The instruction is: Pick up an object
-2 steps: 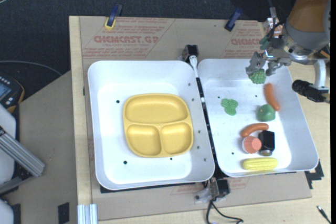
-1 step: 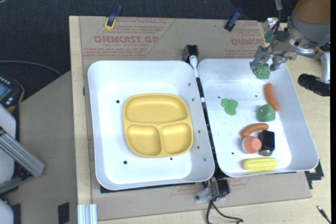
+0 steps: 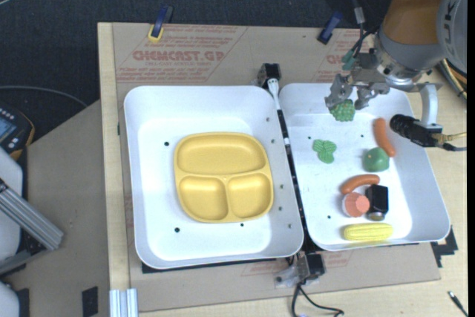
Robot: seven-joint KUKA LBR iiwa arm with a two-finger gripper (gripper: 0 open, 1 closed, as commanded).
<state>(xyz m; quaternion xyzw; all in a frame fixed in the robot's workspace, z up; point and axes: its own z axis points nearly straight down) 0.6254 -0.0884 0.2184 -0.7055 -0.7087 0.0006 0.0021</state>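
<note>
My gripper (image 3: 346, 102) hangs over the far part of the right bin (image 3: 427, 223), reaching in from the right. A green broccoli floret (image 3: 344, 113) sits between its fingertips, and the fingers are shut on it. A second green floret (image 3: 324, 151) lies on the bin floor just in front. Farther right lie an orange sausage (image 3: 383, 136) and a green round fruit (image 3: 376, 158). Toward the near edge are a red hot dog (image 3: 360, 182), a pink round piece (image 3: 355, 205), a black block (image 3: 378, 200) and a yellow corn cob (image 3: 367, 232).
The left bin (image 3: 145, 159) holds a yellow divided plate (image 3: 223, 177). A black divider rail (image 3: 286, 152) runs between the bins. The arm's black side fitting (image 3: 412, 128) overhangs the right bin's right side. Blue clamps (image 3: 158, 24) sit on the bench's far edge.
</note>
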